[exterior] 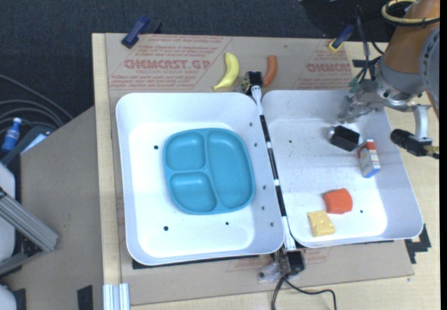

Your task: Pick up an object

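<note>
Hanging over the far corner of the right bin (398, 183), my gripper (351, 109) is a tangle of grey metal and cable from this angle, and I cannot tell whether my jaws are parted or clenched. Nothing shows between them.

Just beneath me, toward the camera, lies a black block (344, 138) on the bin floor, apart from me. Just past it is a small pack (368, 159) in red, white and blue; its print is too small to read. Farther toward the camera sits an orange-red lump (338, 201), and near that a yellow wedge (321, 223) close to the bin's near wall. What the last two are made of I cannot say.

Across the divider from me, the left bin (140, 183) bears a blue divided plate (208, 169) with three compartments.

Level with me, beyond the bins' far rims, a yellow banana (228, 71) and an orange sausage-shaped piece (269, 70) rest on the brown board (174, 64). Red lettering on it reads "CHEMCAST GP", with finer lines around it that are too faint to read. The same words repeat behind me, partly hidden by my wrist and cables.
</note>
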`<action>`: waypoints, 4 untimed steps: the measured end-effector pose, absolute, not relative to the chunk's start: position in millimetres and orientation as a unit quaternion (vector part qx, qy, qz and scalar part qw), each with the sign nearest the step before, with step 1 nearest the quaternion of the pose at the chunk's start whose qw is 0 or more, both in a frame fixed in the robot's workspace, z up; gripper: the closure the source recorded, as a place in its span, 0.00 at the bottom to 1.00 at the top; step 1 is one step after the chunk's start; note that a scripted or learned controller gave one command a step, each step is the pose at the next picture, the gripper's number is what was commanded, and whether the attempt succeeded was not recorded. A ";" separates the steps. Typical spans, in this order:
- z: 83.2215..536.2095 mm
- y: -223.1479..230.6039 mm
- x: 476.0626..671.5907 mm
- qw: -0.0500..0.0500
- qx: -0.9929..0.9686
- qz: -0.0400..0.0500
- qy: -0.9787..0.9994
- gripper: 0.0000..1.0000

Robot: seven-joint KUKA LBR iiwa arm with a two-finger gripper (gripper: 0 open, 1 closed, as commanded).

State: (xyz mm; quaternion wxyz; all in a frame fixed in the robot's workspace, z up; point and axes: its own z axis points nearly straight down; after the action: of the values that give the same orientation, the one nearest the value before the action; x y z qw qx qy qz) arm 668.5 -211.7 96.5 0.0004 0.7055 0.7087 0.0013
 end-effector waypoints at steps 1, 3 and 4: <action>96.2 -210.8 668.5 -0.001 0.705 0.002 0.709 0.00; 106.8 -211.2 669.1 0.001 0.705 0.002 0.709 0.00; 84.6 -203.4 666.2 -0.001 0.707 -0.001 0.707 0.00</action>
State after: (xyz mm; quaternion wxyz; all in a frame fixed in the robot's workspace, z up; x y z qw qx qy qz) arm 666.2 -203.4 84.6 -0.0011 0.7070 0.7073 -0.0006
